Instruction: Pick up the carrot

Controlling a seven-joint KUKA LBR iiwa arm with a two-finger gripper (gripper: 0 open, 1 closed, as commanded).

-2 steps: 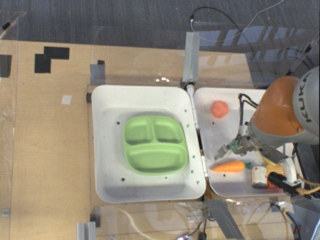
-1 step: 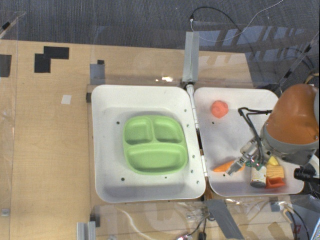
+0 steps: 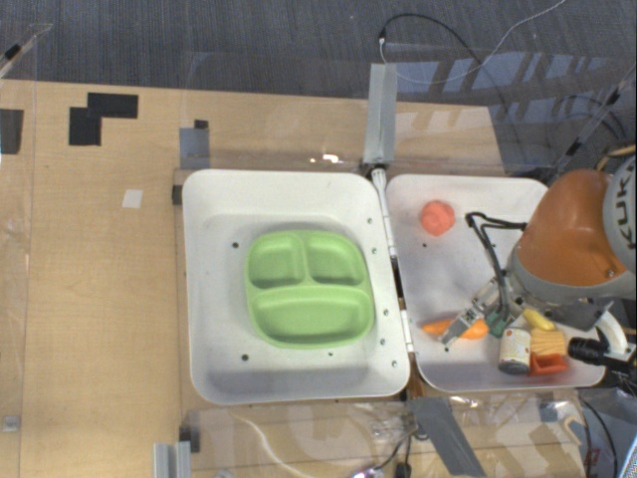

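On the wooden bench, in the right white bin (image 3: 438,366), the carrot (image 3: 453,328) lies lengthwise left-right directly under the gripper (image 3: 466,325), whose fingers straddle its middle, spread, not yet visibly clamped.

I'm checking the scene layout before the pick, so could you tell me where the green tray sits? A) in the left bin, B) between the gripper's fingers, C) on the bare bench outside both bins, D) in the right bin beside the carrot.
A: the green tray lies flat in the left bin, while the carrot and the gripper are in the right bin.
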